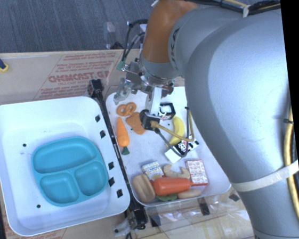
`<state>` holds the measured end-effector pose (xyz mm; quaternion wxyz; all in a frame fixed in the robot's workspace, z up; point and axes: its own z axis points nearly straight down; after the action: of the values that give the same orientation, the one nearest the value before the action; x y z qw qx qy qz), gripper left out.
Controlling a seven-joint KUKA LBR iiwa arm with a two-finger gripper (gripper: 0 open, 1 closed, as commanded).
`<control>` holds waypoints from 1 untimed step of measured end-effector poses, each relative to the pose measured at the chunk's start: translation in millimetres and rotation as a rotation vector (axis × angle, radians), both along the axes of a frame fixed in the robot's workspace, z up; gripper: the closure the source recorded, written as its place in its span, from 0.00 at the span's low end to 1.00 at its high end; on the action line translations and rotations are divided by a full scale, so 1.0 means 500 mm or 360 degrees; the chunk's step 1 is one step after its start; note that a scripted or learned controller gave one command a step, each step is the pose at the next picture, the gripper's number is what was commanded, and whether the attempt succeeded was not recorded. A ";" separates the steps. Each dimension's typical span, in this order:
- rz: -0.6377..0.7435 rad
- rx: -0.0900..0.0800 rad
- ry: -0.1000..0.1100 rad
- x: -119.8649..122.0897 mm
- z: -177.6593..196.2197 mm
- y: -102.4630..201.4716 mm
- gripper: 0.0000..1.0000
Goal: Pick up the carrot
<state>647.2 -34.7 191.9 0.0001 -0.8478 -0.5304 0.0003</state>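
Locate the carrot [121, 133] in the right bin [217, 186]. It lies lengthwise along the bin's left wall, green end toward the near edge, just beside the pretzel [127, 109]. The gripper [135, 97] hangs over the bin's far end, above the pretzel. Its fingers stand apart, clear of the carrot. The left bin [8, 175] holds a blue tray [64, 169].

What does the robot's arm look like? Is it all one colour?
No. The arm is big, round and shiny grey, with an orange band near the wrist. Thin black cables loop beside the wrist.
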 end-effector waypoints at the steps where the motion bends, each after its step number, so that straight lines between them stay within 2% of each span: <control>1: -0.0114 0.0000 0.0011 -0.057 -0.003 0.003 0.00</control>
<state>618.8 -33.1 190.6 0.0018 -0.8661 -0.4998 0.0031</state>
